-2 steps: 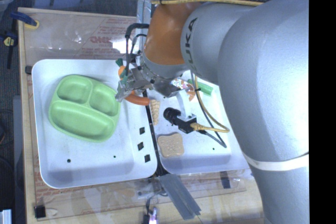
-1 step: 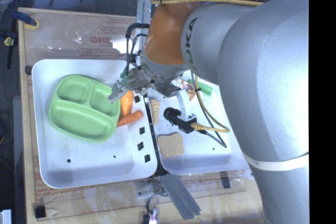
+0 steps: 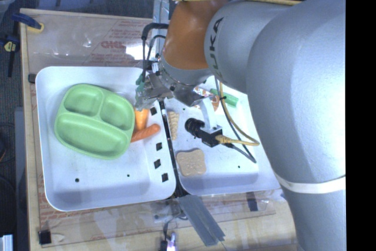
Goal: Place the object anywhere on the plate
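You'll see the green, three-compartment plate [image 3: 94, 120] lying flat at the frame's centre left. Just beside its right rim sit orange carrot pieces [image 3: 143, 126]: one upright, one lying slanted, touching the rim.

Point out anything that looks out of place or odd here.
The carrot lies on the left bin's floor, against the green plate's right edge rather than on it. The gripper hangs just above, with something orange at its tip. The bread slice lies flat in the right bin.
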`<state>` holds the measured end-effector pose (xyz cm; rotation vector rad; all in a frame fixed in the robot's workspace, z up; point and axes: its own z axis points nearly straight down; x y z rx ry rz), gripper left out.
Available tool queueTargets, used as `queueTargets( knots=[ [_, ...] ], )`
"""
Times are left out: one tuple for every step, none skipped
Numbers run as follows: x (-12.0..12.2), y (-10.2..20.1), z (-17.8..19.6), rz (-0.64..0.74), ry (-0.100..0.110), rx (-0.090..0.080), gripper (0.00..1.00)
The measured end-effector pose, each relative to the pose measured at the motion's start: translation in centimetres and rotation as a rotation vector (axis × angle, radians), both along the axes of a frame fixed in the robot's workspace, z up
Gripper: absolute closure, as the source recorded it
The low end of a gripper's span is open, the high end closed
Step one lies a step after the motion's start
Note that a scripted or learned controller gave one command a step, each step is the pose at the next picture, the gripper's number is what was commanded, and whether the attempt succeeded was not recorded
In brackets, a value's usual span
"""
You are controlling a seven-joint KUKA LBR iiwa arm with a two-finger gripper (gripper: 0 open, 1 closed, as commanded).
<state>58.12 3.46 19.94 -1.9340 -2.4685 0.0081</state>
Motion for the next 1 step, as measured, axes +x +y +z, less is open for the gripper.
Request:
queueTargets(
  knots=[
    [2.75, 2.22, 4.00, 0.477, -0.006, 0.002, 1.00]
  ],
)
